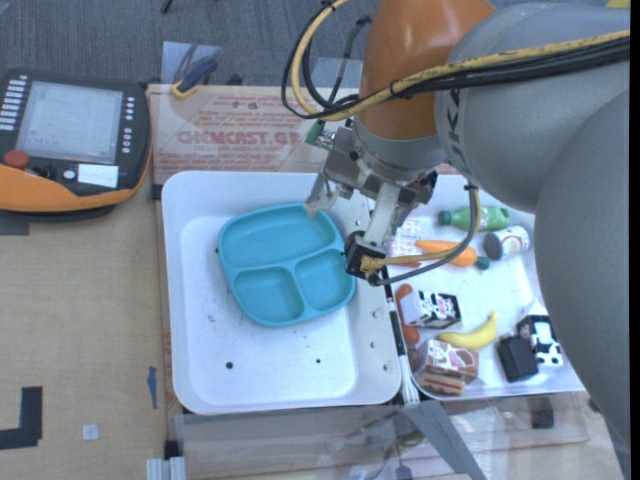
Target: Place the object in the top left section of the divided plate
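Noted gripper [350,218] spread and empty, hovering over the right rim of the blue divided plate [285,268] in the left bin [200,318]. Found nothing in the plate's sections; logged the likely candidates, carrot [445,251], banana [472,333] and green bottle [470,218], in the right bin [525,288], well apart from the target section. Judged main risks: closing on air or on the plate rim and dragging the plate, or dropping across a divider ridge, given the plate's skewed lie.
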